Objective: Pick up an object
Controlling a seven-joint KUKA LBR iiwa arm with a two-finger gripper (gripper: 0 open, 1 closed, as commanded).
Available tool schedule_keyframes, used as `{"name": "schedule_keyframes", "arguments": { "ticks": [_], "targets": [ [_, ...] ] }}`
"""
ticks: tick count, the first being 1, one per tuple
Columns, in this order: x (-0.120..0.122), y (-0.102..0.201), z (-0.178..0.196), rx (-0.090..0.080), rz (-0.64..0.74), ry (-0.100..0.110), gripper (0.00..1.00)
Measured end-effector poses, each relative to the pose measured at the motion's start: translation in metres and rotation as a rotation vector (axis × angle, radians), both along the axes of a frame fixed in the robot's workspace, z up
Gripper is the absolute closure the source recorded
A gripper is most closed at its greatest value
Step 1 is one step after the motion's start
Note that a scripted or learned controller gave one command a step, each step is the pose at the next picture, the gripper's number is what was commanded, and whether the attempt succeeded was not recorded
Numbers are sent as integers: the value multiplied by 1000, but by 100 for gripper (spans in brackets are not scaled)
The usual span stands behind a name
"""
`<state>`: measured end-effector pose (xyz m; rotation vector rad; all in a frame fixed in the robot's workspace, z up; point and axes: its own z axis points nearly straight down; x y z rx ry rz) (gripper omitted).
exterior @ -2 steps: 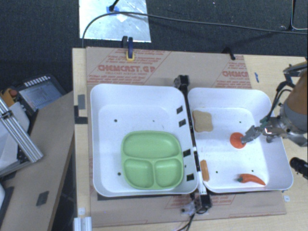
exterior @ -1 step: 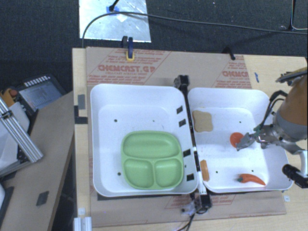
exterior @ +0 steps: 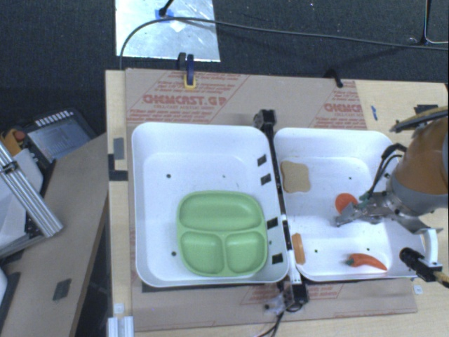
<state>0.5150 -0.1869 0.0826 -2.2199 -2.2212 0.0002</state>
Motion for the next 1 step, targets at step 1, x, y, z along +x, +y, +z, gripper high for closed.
{"name": "schedule_keyframes", "arguments": {
  "ticks": [1],
  "targets": [
    [2,-1,13,-3,0,-5,100]
  ]
}}
